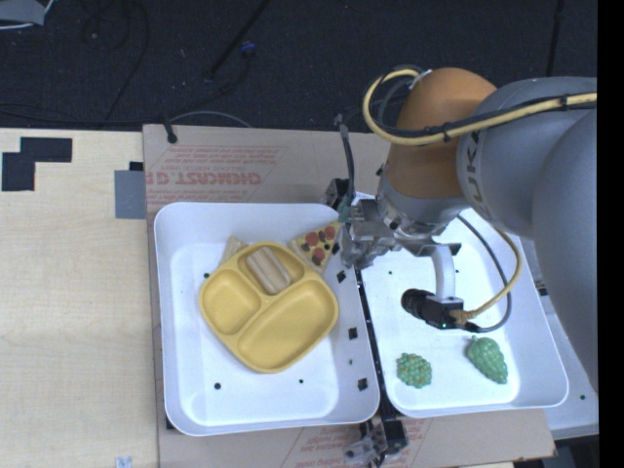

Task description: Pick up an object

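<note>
Robotics lab, bench with two white bins [185,261], loose cables [127,27], cardboard sheet [244,169]

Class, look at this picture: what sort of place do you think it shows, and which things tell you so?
Probably a robotics lab bench set up for grasping trials: a grey arm with an orange band reaches over two shallow white bins holding toy items like a yellow divided plastic plate, with loose cables behind.

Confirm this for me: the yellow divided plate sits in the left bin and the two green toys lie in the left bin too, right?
Not quite. The camera view shows the yellow divided plate in the left bin, but the two green toys lie in the right bin.
</note>
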{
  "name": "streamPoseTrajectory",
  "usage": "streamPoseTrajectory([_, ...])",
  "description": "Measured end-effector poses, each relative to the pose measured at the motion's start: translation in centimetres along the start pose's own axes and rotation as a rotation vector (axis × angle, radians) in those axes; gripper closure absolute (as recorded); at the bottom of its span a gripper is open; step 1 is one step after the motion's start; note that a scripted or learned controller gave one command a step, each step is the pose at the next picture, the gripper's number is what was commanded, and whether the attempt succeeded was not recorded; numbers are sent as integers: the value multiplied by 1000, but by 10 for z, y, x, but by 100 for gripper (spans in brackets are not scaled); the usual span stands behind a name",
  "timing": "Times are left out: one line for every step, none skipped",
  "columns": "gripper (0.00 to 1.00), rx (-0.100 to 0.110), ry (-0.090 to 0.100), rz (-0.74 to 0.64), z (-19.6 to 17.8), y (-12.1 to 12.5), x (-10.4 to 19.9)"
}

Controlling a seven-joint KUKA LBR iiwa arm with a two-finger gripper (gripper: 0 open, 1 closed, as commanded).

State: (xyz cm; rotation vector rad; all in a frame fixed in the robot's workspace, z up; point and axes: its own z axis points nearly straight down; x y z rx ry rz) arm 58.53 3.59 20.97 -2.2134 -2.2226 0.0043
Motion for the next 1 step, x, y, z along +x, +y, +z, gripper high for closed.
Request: streamPoseTrajectory([100, 1, -1, 1, -9, -23, 53])
